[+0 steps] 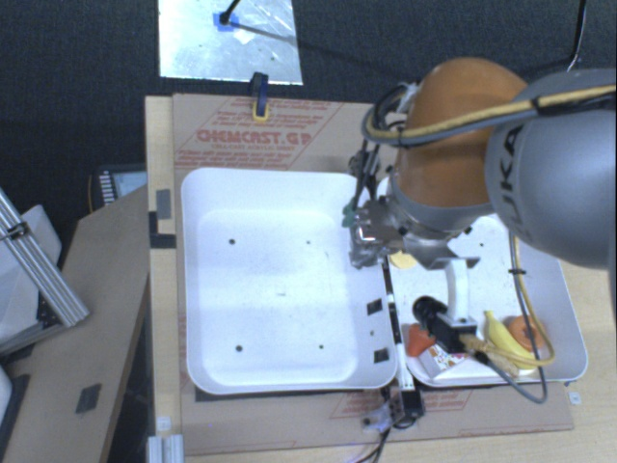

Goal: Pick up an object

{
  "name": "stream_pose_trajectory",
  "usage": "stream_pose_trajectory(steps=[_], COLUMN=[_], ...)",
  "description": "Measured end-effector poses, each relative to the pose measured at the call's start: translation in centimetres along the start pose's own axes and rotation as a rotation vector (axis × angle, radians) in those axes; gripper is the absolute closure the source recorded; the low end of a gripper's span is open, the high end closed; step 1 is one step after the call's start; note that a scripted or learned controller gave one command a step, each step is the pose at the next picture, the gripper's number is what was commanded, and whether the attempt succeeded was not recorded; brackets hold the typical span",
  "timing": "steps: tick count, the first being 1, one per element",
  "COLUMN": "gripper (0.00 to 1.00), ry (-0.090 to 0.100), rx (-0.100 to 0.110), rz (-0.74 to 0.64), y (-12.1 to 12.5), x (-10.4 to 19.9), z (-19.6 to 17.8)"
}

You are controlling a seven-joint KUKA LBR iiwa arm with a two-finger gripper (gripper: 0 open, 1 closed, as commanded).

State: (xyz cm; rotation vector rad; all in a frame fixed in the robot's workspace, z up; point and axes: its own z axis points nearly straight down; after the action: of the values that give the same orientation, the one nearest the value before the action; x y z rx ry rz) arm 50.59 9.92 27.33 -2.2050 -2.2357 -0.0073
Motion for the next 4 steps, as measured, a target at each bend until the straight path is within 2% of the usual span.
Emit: stream_pose_trajectory(steps=[1, 2, 3, 4], gripper=[1.0, 1.0, 1.0, 0.0], ry=[-0.003, -0.003, -0.005, -0.004], rx=[0.003, 0.001, 0.006, 0.003], rz=[0.005, 0.007, 0.007, 0.009], y=[2.6, 2.6, 4.5, 4.6], x=[5.5, 5.2, 6.6, 6.5], z=[4.7, 3.5, 9.7, 9.3])
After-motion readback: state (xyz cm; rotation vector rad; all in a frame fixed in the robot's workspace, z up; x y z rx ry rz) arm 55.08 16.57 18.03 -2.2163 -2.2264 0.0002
